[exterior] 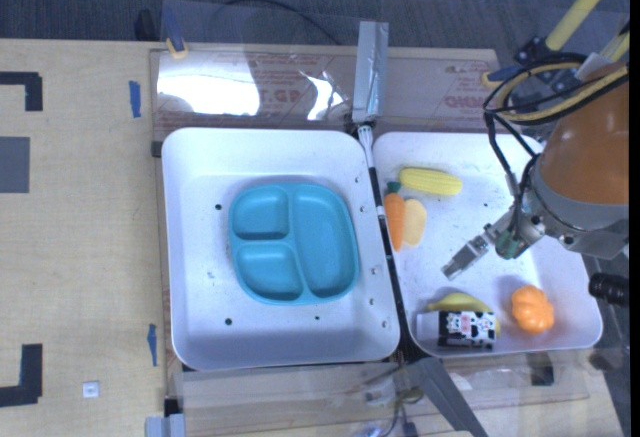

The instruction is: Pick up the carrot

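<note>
Low at the front of the right bin [575,340] sit a small carton [467,327], a banana [457,302] and an orange [532,309], while the carrot [395,220] lies far off by the left wall, so the gripper [463,258], jaws apart and holding nothing, must reach across.

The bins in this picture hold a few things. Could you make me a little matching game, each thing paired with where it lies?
Things:
1. carrot
2. corn cob
3. blue divided plate
4. orange fruit

Places:
A. in the left bin
B. near the right bin's front right corner
C. against the right bin's left wall
D. towards the right bin's back, just behind the carrot

Pairs: 1-C, 2-D, 3-A, 4-B
</note>
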You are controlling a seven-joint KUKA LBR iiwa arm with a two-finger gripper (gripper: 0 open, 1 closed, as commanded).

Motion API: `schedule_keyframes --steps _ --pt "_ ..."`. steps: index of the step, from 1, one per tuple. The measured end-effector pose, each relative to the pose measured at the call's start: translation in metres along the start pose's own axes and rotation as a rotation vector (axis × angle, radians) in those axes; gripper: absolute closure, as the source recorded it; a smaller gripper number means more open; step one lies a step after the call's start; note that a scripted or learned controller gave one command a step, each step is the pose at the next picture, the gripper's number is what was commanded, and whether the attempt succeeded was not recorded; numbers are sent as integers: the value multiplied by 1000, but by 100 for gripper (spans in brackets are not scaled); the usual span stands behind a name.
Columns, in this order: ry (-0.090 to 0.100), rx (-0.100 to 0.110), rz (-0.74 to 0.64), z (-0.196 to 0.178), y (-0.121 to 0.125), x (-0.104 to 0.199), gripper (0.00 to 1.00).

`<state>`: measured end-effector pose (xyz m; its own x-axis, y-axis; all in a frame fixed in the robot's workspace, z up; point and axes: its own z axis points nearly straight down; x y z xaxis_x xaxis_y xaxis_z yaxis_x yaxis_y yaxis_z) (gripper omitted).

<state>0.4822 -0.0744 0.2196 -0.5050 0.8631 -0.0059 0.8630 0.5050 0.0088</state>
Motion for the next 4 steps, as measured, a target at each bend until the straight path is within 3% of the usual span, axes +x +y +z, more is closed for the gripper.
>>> schedule_keyframes --steps 1,2,3,4 --pt "1 4 -184 -4 -18 -28 0" --pt "9 8 -370 87 -14 -17 0" --pt "-2 0 -354 -133 59 -76 0" --pt "16 12 -471 40 38 -24 0"
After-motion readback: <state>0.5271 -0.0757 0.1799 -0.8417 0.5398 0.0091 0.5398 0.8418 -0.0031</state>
